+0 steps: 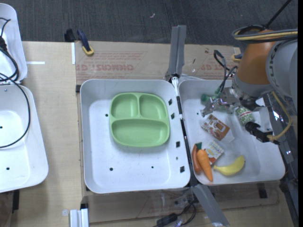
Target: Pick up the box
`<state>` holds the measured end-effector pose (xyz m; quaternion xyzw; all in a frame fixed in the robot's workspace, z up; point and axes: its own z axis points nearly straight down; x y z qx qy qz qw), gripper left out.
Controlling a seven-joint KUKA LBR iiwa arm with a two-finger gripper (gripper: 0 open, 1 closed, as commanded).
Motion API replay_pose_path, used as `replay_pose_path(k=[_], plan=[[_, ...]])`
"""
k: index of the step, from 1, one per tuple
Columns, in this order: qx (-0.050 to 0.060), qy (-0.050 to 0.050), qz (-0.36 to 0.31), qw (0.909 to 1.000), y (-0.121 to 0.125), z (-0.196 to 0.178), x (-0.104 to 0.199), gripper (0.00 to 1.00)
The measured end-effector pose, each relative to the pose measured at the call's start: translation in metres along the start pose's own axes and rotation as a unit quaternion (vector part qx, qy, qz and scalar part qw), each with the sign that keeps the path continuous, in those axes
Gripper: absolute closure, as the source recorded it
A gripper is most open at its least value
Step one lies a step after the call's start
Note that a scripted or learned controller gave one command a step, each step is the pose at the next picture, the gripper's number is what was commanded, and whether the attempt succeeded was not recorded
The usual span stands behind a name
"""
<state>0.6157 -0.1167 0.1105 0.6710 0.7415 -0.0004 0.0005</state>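
In the right bin (279,171), the brown-and-white box (215,127) lies flat just below and slightly left of the gripper (214,104), long axis slanting down-right, though the claw's state I cannot tell.

Two white bins sit side by side on the tabletop: the left bin (90,141) and the right bin (189,103). The left one has one green plate (139,119) with three compartments. The right one has one box (215,127), one carrot (204,163), one banana (230,166), one small packet (215,150) and one green-and-white bottle (245,116).
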Motion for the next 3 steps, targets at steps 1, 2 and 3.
replay_pose_path(k=[1,2,3], plan=[[0.001,0.001,0.025,0.9997,-0.069,-0.012,0.025,0.00],[0.001,0.000,0.107,0.9942,0.006,0.020,0.001,0.00],[0.000,0.000,0.203,0.9791,-0.012,-0.029,-0.019,0.00]])
